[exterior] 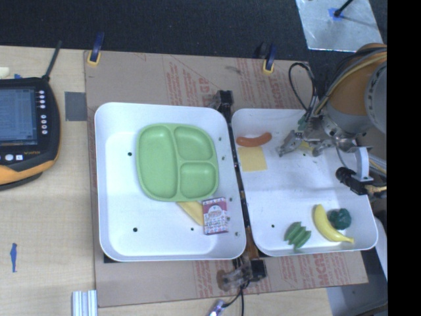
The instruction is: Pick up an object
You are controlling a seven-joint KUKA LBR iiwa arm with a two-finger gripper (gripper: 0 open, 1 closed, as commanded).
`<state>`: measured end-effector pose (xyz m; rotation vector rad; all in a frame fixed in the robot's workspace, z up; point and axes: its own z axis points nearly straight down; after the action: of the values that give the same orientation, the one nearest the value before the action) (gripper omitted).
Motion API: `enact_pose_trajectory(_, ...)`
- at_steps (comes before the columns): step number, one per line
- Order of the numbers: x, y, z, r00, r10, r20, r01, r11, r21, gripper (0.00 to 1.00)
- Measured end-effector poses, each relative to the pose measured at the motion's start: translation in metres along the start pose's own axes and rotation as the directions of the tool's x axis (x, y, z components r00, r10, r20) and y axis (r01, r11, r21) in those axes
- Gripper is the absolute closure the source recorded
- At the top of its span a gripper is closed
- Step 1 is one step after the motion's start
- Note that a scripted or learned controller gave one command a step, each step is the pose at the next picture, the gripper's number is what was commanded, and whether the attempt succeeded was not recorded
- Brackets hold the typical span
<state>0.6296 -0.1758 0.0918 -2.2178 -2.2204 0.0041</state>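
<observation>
My gripper hangs low over the far part of the right bin, its two grey fingers spread apart and open. A small yellow bit shows between them; I cannot tell whether they touch it. A red sausage and a yellow cheese slice lie to its left. At the bin's near right corner rest a banana, a dark green broccoli and a green pea pod.
The left bin holds a green divided plate, a small pink carton and a yellow wedge poking out under the plate. A teach pendant lies on the bench at far left. The arm's cables loop above the right bin.
</observation>
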Motion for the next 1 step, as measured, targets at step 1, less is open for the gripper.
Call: enact_pose_trajectory(1, -0.0279, 0.0244, -0.0050, 1.000, -0.004, -0.023, 0.004, 1.000, 0.021, 0.00)
